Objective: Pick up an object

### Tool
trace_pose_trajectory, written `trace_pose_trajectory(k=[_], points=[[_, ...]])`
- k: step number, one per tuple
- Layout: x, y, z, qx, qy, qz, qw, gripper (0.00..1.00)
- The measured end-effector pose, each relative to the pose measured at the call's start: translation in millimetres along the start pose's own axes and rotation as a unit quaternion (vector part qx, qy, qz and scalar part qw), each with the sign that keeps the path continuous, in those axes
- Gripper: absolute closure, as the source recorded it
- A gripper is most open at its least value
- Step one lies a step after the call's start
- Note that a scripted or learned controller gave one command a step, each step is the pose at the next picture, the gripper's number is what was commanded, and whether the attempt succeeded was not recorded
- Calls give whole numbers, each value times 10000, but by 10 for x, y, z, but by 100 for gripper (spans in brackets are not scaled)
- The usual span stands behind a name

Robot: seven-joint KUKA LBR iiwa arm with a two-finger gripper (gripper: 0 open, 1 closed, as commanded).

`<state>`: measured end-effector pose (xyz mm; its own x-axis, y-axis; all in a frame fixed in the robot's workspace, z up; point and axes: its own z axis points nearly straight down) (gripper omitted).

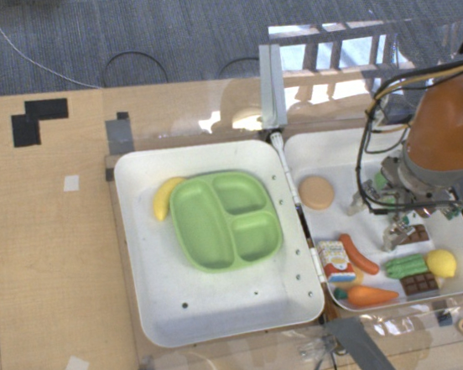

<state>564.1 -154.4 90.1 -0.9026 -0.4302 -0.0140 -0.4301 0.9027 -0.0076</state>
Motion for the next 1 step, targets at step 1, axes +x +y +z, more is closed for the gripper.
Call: trace_pose_trajectory(k=[1], points=[[-488, 296, 7, -6, 1, 662, 9978, 0]])
